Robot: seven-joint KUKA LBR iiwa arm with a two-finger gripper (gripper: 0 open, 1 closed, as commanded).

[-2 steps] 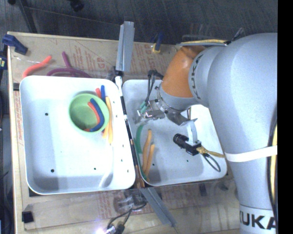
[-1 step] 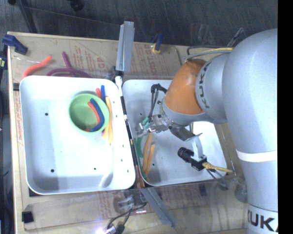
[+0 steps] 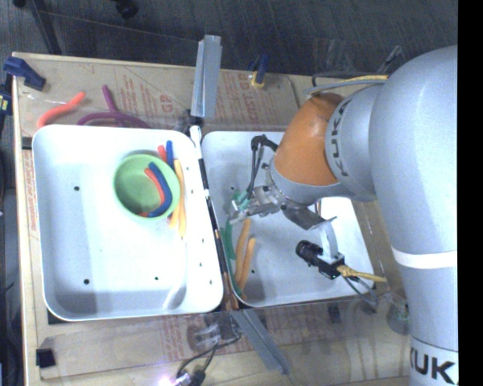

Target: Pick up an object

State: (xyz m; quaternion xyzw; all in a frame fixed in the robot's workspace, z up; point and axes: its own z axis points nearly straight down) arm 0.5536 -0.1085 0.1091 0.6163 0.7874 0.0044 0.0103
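Camera view: the arm point(image 3: 370, 159) came in from the right and hung over the right bin point(image 3: 294, 300), orange band over the bin's middle, wrist bent down and pointing left. The gripper point(image 3: 245, 206) sat low near that bin's left wall, directly over the far end of an orange stick point(image 3: 244, 252). The stick lay along the left wall, near end towards the near corner, with a thin green strip point(image 3: 228, 233) just beside it on the wall side. Likely target was the stick, being the closest loose thing. It hugged the wall, which probably explains the wrist slanting in from the right. Couldn't tell whether the gripper was released or clenched; the wrist body hid that, and nothing was visibly lifted. The stick looked to be resting on the bin floor, so I'd judge the pick not yet made. Wall clearance looked tight, with a risk of nudging it instead of gripping. The left bin point(image 3: 88, 288) held a green bowl point(image 3: 141, 185) with a red piece point(image 3: 155, 179) inside, well apart from the gripper.
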